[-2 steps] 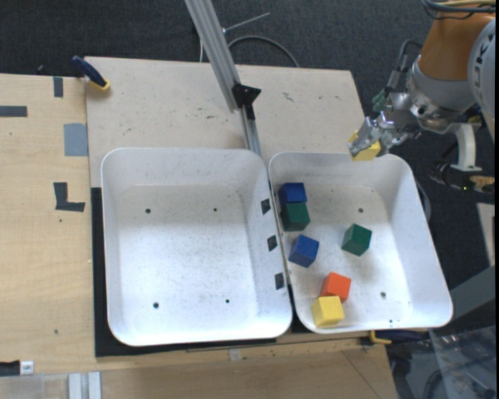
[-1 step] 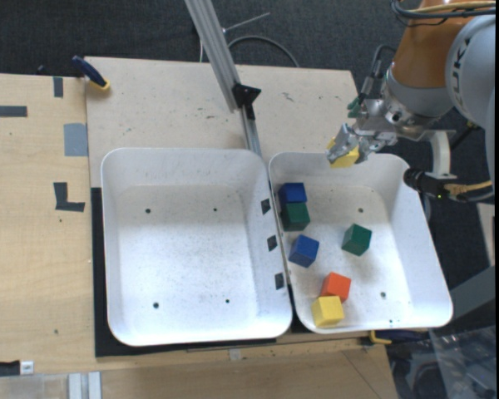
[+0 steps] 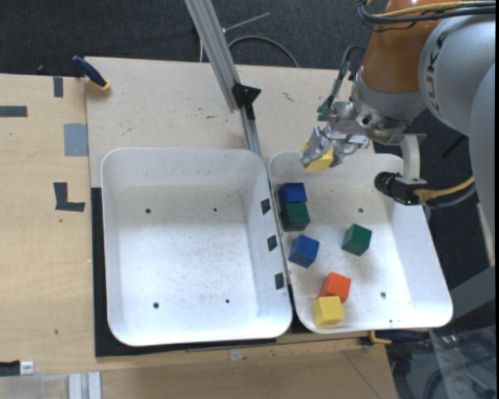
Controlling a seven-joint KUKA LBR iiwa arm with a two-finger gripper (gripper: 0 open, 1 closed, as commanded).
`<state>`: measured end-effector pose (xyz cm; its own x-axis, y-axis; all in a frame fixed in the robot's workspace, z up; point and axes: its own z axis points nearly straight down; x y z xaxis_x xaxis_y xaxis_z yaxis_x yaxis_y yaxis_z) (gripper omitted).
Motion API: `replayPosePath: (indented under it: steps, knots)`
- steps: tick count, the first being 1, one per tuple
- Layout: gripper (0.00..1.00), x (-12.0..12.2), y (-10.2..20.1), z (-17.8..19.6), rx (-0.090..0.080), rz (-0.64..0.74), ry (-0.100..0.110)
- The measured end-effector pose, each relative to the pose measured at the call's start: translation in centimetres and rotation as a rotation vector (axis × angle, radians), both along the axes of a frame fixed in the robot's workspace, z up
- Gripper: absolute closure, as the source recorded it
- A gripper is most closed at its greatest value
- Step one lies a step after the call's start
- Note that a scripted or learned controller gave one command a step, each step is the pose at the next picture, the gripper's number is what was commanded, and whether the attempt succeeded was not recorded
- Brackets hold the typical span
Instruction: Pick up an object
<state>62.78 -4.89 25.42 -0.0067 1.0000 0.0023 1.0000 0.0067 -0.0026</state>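
A pale wooden bench [image 3: 33, 248] carries two shallow white bins side by side, seen from the fixed overhead camera. My grey arm [image 3: 449, 56] with its orange band reaches in from the right, and my claw [image 3: 323, 158] hangs over the far edge of the right bin [image 3: 416, 256], pinching a yellow block [image 3: 318, 163] between its fingers, clear of the bin floor. Below it in that bin lie a blue cube [image 3: 293, 193] touching a green cube [image 3: 296, 215], a second blue cube [image 3: 303, 250], another green cube [image 3: 357, 239], an orange cube [image 3: 337, 285] and a yellow cube [image 3: 328, 310] just beside it. The left bin [image 3: 121, 223] sits alongside.
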Motion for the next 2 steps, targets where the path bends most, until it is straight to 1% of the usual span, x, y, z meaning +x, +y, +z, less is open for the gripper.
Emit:
replayPosePath:
  steps: [1,2]
  knots:
    - [1.0,-1.3,5.3,-1.6,-0.001,-0.001,0.002]
    - [1.0,-2.9,10.8,-0.9,0.0,0.001,0.001]
